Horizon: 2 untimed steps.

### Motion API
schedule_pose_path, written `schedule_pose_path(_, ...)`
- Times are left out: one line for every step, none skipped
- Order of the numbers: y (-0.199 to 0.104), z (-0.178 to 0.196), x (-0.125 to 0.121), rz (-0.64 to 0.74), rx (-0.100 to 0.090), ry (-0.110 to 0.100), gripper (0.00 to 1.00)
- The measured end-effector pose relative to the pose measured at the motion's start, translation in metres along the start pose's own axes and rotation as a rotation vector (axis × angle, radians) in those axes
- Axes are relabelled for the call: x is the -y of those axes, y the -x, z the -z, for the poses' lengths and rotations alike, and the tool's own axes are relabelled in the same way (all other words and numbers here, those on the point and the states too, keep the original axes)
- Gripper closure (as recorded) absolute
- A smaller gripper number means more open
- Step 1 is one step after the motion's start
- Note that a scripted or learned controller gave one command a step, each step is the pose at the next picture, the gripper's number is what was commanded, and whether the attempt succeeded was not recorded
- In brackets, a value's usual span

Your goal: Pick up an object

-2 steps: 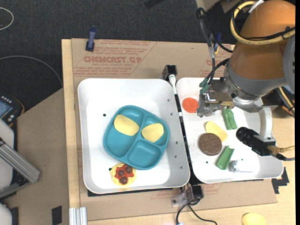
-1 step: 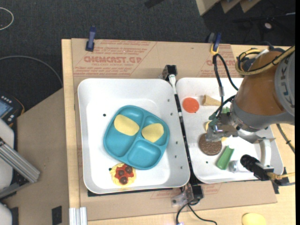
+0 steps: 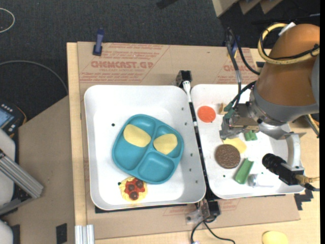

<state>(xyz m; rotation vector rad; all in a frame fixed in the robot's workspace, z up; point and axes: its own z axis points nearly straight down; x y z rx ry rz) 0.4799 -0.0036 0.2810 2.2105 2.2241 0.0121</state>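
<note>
**Claw low over the right bin**

The claw [image 3: 229, 131] hangs over the right bin [image 3: 213, 179], but how far its fingers are spread, or whether they grip anything, cannot be told from this angle. Just below it lie one brown disc [image 3: 227, 156] and one yellow piece [image 3: 238, 146]. One orange disc [image 3: 206, 114] sits up and left of it; one green block [image 3: 243, 171] lies farther below. Well to its left, the left bin [image 3: 99, 136] holds one blue tray [image 3: 147, 159] with two yellow pieces [image 3: 135, 135].

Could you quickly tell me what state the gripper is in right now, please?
Gripper: low over the right bin, above the brown disc; open or closed cannot be told.
</note>
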Motion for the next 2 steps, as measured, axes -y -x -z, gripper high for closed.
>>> schedule_pose_path(-0.026,0.088,-0.001,-0.001,0.000,0.002,1.00)
schedule_pose_path(-0.088,0.152,-0.002,0.000,-0.001,-0.001,1.00)
